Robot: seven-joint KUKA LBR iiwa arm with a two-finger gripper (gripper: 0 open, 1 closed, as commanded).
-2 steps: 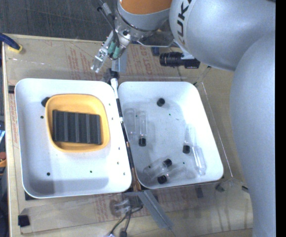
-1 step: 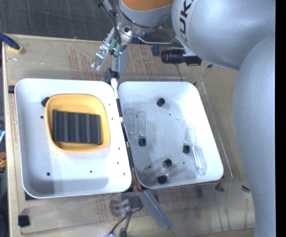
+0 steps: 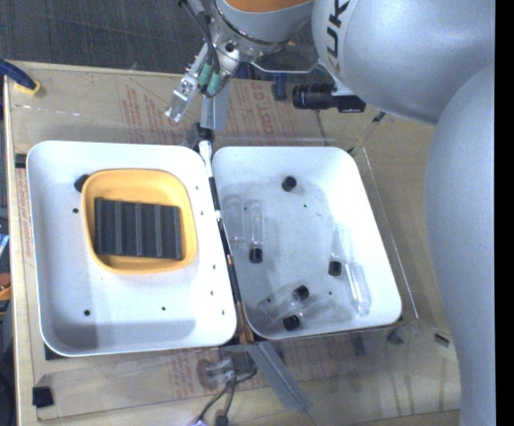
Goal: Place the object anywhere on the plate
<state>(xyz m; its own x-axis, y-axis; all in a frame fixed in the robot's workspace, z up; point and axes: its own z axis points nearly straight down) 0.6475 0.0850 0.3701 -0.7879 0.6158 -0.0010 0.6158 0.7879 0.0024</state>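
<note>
Camera view showed the pincer raised over the counter at twelve o'clock, above both bins; whether it was spread or pressed together could not be told. Clear tubes with black caps lay scattered in the right bin. A yellow plate with a dark ribbed centre rested in the left bin.

Yellow plate flat, left bin; clear vials right bin.

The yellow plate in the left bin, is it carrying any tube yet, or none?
None yet. The yellow plate shows just its dark ribbed centre; the clear tubes all lie in the right bin.
</note>
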